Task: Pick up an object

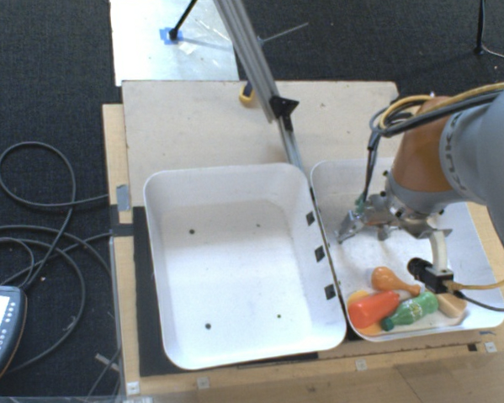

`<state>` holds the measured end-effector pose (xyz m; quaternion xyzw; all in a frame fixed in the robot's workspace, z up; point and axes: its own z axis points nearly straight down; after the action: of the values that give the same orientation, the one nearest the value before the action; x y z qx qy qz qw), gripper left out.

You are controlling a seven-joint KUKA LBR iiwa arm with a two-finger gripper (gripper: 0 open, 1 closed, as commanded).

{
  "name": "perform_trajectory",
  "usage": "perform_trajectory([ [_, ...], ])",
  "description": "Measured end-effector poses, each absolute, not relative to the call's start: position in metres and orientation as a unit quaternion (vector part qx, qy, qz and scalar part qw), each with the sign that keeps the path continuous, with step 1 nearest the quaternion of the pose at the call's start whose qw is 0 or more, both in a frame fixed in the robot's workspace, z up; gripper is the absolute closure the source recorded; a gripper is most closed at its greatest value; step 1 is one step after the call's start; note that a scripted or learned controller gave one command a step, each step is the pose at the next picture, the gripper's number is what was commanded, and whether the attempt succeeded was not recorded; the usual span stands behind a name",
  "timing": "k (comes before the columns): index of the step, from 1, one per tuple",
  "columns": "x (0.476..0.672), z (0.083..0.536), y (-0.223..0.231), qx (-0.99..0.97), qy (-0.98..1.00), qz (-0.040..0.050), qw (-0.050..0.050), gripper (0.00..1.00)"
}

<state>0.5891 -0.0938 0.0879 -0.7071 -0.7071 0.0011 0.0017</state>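
Near corner of the right bin [344, 183], one green bottle [412, 310], one red-orange carrot [377, 306], one orange pear [389, 278], one tan block [451, 306], clustered close, farther back the jaws over that bin's middle, opening impossible to tell, left bin [230, 256] alongside.

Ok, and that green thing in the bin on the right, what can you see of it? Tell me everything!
The green toy looks like smooth, shiny plastic, shaped a bit like a little bottle, fatter at one end. It lies on its side, slightly tilted, near the front edge of the right bin. One end seems to touch an orange-red toy, the other a tan block.
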Motion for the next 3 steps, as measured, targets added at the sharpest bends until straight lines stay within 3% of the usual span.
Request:
perform_trajectory([
  [1,0.591,0.102,-0.094,-0.707,-0.707,-0.001,-0.001,1.0],
  [3,0.595,0.208,-0.084,-0.705,-0.709,-0.0022,-0.003,1.0],
])
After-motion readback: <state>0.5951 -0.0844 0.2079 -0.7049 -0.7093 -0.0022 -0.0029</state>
